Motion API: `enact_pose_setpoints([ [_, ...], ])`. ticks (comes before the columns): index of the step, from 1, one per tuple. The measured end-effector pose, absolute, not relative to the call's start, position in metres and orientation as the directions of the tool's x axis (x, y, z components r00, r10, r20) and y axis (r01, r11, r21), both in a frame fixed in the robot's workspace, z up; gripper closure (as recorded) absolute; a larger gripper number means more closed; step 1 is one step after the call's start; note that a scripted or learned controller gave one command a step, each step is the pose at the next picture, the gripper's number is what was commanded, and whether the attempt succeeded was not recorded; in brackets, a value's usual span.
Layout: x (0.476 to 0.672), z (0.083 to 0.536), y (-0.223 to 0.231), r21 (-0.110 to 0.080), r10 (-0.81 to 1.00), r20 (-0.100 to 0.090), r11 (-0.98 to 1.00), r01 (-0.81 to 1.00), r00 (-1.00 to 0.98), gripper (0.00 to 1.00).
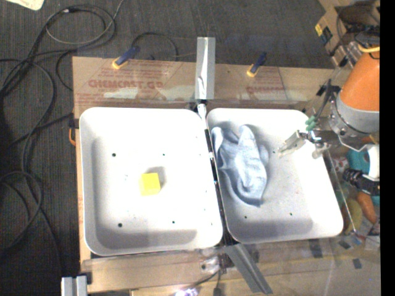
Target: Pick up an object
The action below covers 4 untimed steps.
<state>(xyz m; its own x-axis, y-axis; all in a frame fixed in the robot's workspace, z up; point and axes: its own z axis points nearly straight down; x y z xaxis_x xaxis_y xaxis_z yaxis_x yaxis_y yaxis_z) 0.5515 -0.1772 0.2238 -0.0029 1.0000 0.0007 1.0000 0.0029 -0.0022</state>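
Gripper (289, 145) over right bin (308, 227), fingers blurred, grip state unclear; cloth (247, 165) left of it; arm cut off right.

Two white bins side by side on a cardboard-covered bench. The left bin (99, 134) has a small yellow block (150, 183) sitting a bit below its middle. The right bin (308, 214) has a crumpled light blue cloth (245, 161) along its left side, close to the divider. The arm (361, 97) comes in from the right edge, and its gripper (290, 144) hangs over the upper right part of the right bin, well apart from the cloth, nothing between its fingers.
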Motion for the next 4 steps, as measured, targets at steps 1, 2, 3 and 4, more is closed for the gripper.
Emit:
enact_pose_setpoints([
  [1, 0.523, 0.094, -0.163, 0.003, 0.99, 0.0, 0.141, 0.99, -0.141, 0.0],
  [2, 0.598, 0.091, -0.187, 0.015, 0.988, -0.007, 0.156, 0.988, -0.156, 0.0],
  [3, 0.597, 0.092, -0.129, 0.014, 0.993, -0.005, 0.118, 0.993, -0.118, 0.0],
  [4, 0.537, 0.093, -0.111, 0.016, 0.988, -0.007, 0.155, 0.988, -0.155, 0.0],
])
